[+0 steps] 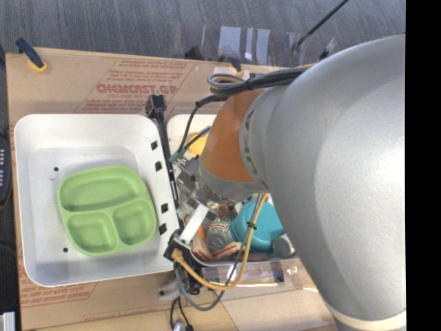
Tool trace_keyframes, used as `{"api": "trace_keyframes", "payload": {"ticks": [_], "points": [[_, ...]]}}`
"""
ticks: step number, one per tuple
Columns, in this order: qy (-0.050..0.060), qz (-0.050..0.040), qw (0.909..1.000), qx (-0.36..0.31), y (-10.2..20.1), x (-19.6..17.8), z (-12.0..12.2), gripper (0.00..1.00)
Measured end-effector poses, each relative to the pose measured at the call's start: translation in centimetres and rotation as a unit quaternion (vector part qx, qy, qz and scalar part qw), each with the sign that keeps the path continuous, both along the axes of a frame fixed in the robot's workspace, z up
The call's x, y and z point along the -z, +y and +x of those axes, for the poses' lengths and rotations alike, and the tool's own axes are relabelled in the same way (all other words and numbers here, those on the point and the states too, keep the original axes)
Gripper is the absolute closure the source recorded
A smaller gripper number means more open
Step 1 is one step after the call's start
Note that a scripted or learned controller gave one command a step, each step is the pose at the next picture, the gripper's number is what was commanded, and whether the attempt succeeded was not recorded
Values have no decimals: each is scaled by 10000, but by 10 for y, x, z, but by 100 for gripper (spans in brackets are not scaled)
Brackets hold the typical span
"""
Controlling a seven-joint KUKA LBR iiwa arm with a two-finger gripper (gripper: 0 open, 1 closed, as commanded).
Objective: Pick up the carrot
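Beside the arm (331, 157), teal cup (265, 226), green tray (107, 209)

Grey carpet floor (103, 9) (ribbed) behind the brown bench (83, 81)

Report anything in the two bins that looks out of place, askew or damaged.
Nothing looks spilled or damaged. The green divided tray lies flat but slightly askew in the left bin. The arm covers most of the right bin, where a teal item shows.

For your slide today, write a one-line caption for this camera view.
Grey arm reaching down into the cluttered right bin, beside a green divided tray in the left bin.
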State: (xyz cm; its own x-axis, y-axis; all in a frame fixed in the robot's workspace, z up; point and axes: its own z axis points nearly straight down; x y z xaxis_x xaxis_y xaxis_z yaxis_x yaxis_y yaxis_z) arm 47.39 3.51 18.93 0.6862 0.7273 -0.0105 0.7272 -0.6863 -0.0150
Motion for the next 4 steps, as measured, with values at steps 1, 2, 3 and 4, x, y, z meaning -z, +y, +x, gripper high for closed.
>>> {"api": "trace_keyframes", "payload": {"ticks": [1, 2, 3, 4], "points": [[-39, 18, 9988, 492, 79, -30, 39, 100], [-10, 2, 9997, -253, 142, -48, 0, 100], [-65, -28, 9945, 1045, 150, -145, 12, 100], [-55, -50, 9828, 1846, 172, -147, 66, 100]]}}
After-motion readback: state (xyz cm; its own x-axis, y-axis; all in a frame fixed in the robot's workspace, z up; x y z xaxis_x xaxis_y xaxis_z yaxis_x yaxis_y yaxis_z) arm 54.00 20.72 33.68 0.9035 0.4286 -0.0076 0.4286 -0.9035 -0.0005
